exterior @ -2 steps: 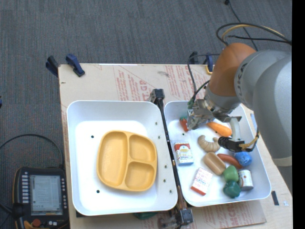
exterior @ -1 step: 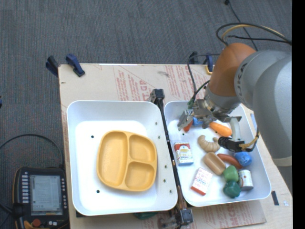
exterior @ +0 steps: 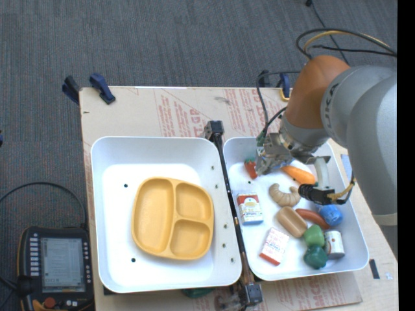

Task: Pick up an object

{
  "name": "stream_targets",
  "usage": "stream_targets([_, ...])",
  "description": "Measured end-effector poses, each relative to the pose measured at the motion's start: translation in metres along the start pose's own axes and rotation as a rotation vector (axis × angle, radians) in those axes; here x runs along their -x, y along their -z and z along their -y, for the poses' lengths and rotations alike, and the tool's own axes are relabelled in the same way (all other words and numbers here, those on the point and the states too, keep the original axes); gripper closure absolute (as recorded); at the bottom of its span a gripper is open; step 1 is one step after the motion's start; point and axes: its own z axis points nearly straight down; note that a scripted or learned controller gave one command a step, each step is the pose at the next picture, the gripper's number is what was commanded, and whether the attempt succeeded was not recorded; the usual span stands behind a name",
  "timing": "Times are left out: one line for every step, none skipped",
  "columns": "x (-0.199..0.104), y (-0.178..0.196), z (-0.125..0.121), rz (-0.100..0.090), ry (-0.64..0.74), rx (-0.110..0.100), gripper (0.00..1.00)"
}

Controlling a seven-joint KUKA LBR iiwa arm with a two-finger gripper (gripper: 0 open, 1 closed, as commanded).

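red item (exterior: 250, 169) lying at the right bin's (exterior: 358, 264) upper-left, just beside the gripper (exterior: 264, 161) (jaw state: cannot tell) | arm (exterior: 350, 109) reaching down over that bin | orange carrot (exterior: 299, 173), croissant (exterior: 284, 195), small boxes (exterior: 249, 209) sitting nearby | yellow divided tray (exterior: 173, 218) resting in the left bin (exterior: 104, 238)

The arm (exterior: 363, 109) is a chunky smooth-shelled thing, matte light grey on the big rounded link, with a glossy orange band (exterior: 314, 92) wrapped round the section just above the wrist. Thin black cables (exterior: 337, 37) loop off the top of it, and another dark cable runs down alongside the wrist. The tool (exterior: 269, 161) on the end is a small, cluttered block of dull grey metal and dark parts, way less tidy-looking than the shell above it.
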Motion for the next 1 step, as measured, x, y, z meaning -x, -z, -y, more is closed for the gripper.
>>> stream_targets([-0.0001,-0.0002,0.0001,0.0,0.0,0.0,0.0])
